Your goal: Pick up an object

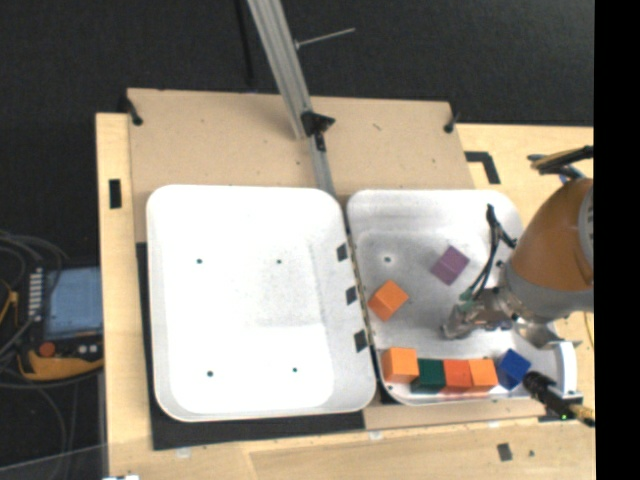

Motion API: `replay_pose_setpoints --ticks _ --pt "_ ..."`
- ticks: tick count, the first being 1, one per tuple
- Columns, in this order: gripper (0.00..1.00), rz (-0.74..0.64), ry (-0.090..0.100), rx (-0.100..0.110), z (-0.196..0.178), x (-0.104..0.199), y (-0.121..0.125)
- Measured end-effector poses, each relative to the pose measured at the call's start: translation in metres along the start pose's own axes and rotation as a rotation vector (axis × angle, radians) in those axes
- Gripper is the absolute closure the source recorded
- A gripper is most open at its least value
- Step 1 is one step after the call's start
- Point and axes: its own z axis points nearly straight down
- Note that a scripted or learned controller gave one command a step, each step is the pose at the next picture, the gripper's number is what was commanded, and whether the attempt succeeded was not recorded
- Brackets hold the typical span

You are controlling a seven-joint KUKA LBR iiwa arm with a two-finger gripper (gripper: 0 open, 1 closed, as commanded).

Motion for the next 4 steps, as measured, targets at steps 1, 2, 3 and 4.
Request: replay_pose_setpoints --ticks 1,2,3,4 --pt "1.00 -0.020 -0.003 -0.002 -0.060 0.004 -0.004" --pt "1.00 -0.018 -0.003 -0.002 -0.105 0.008 -0.003" --pt "1.00 -0.019 -0.002 -0.002 -0.151 0.015 -0.001" --pt "1.00 -0.021 0.000 0.004 -0.144 0.073 -0.001"
